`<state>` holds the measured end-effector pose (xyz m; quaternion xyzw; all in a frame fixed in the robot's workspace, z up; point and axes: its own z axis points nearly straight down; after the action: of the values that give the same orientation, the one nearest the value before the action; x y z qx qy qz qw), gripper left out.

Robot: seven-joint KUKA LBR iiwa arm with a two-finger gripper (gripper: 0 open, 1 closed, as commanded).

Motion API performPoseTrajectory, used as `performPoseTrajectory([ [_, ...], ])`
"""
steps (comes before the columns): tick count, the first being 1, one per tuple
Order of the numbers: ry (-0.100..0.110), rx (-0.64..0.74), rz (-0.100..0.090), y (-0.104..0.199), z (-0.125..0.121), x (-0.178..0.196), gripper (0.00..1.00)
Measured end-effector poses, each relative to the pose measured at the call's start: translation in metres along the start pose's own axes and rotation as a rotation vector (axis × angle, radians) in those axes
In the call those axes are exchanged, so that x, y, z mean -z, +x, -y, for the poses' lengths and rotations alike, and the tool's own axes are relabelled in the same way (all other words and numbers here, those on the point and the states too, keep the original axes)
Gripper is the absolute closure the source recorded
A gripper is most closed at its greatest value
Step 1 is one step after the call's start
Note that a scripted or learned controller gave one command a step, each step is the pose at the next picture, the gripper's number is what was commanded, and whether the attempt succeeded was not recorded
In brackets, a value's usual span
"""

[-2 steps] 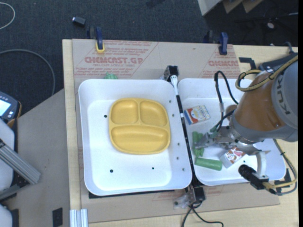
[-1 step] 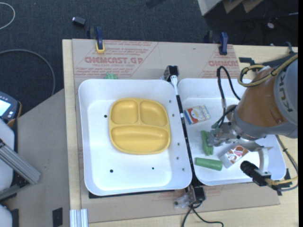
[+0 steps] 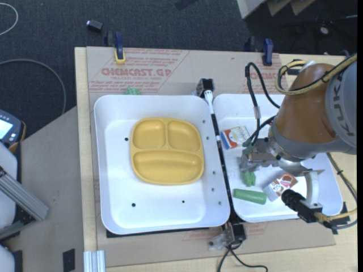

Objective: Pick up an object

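- The likeliest pick here is the small green piece (image 3: 249, 178), sitting in the right bin (image 3: 334, 200), a bit right of the frame's centre and close to that bin's left wall.
- It lies just below the pincer (image 3: 249, 158) in the picture, so the move looks like a short drop rather than any sideways travel. That's my read, not a given.
- Its long axis runs roughly up-down in the frame with a slight tilt, as far as I can make out at this size.
- A longer green stick (image 3: 249, 195) lies just below it, near the bin's lower edge, with its long axis running left-right. The two are close but look apart.
- A red and white packet (image 3: 235, 136) sits above the pincer, and another small packet (image 3: 280, 185) lies to the lower right, beside a black part of the arm.
- The pincer's state is hard to say; the wrist bulk and cables crowd it, so I cannot tell.
- Left bin (image 3: 108, 169) holds a yellow divided tray (image 3: 167, 151), well apart from the action.
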<state>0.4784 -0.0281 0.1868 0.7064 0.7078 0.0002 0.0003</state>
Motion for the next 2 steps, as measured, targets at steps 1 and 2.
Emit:
performPoseTrajectory([
  [1,0.0,0.002,-0.001,0.051,-0.001,-0.002,1.0],
  [2,-0.004,0.001,0.001,0.068,-0.001,0.181,1.0],
])
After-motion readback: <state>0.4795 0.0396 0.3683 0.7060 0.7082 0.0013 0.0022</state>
